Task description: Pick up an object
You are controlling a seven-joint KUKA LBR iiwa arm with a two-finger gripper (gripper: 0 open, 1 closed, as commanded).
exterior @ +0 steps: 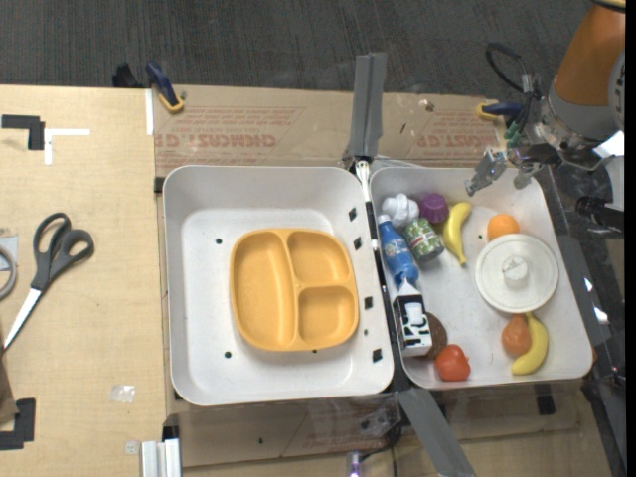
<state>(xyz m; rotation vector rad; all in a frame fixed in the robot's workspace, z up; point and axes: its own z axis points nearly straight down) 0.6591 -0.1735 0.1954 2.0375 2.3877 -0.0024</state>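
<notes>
**Arm poised over the far corner of a crowded bin, nothing picked yet**

Here, the right-hand bin (571,366) holds every candidate for picking, so a good grasp depends on choosing an object with room around it. Nearest the camera lie a red tomato-like fruit (452,363), a black and white carton (412,326), and an orange fruit (515,334) touching a yellow banana (534,350); these crowd each other, so fingers may knock a neighbour. In the middle sit a white round lid (516,272) and a blue bottle (397,252) lying against the bin's left wall. Farther back are a green can (425,239), a second banana (456,230), a small orange (503,226), a purple object (433,206) and a white crumpled item (400,208). The small orange looks like the easiest target, being closest to the tool and fairly free on its far side.

The left-hand bin (189,296) holds a yellow divided tray (294,288).

At the far right corner, the gripper (502,167) hangs just above the bin's rim, its two fingers spread apart and clasping nothing. The grey arm with its orange band (591,38) slants in from the upper right.
</notes>
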